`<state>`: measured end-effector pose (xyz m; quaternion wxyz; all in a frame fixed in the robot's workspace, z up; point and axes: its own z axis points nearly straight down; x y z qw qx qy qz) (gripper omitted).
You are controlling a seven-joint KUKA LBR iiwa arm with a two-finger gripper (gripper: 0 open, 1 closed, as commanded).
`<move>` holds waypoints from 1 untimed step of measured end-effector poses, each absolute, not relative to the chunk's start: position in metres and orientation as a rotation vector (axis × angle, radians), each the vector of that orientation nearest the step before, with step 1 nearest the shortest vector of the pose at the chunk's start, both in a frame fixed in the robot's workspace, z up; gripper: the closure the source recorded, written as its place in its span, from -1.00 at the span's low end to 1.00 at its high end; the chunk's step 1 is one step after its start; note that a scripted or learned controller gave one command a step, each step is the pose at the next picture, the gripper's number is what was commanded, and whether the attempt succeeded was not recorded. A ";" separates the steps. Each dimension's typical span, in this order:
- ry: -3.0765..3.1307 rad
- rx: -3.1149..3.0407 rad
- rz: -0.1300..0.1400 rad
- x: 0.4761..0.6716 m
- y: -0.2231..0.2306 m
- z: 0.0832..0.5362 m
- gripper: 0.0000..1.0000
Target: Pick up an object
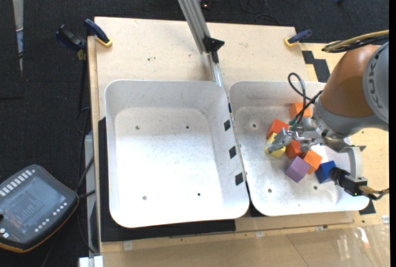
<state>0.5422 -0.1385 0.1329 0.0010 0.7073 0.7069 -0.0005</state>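
claw (283, 139) over blocks (299, 168) (right bin (260, 197))

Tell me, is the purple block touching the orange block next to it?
Touching. The camera view shows the purple block pressed against the orange block at its upper right, with no bin floor visible between them.

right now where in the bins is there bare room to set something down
The left bin offers open floor from wall to wall. In the right bin, floor is bare along the divider side and the near edge. It is crowded at the right, where the end effector sits over the blocks.
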 end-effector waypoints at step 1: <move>2.206 2.208 0.014 0.548 -0.141 0.122 -1.00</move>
